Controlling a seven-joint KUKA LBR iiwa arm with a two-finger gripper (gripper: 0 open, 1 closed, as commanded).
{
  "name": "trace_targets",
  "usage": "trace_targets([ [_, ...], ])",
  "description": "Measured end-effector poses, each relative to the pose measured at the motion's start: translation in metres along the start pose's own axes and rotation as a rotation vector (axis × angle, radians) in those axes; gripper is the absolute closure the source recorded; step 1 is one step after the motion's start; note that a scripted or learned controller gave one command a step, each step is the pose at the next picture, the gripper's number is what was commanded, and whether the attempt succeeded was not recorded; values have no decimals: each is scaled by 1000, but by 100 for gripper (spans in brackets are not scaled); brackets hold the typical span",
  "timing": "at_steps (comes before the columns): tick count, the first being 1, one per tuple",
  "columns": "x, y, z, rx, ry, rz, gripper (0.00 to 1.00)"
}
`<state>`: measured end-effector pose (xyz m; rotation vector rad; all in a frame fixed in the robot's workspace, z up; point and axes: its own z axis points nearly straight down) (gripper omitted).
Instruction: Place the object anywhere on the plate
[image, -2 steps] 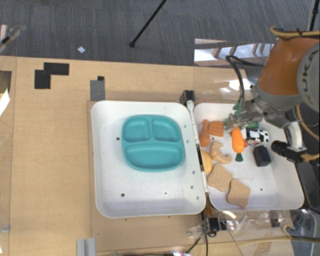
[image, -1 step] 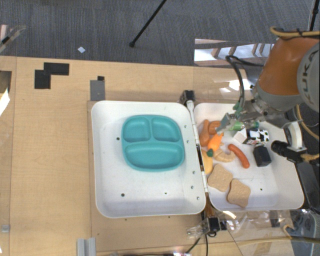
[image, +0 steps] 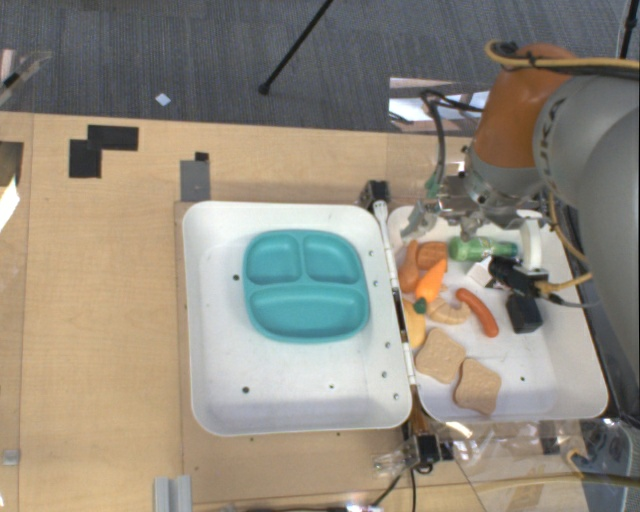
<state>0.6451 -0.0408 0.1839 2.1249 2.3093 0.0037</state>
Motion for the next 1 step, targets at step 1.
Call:
trace_targets([
  [1, 0, 3, -13, -9, -5, -10, 100],
])
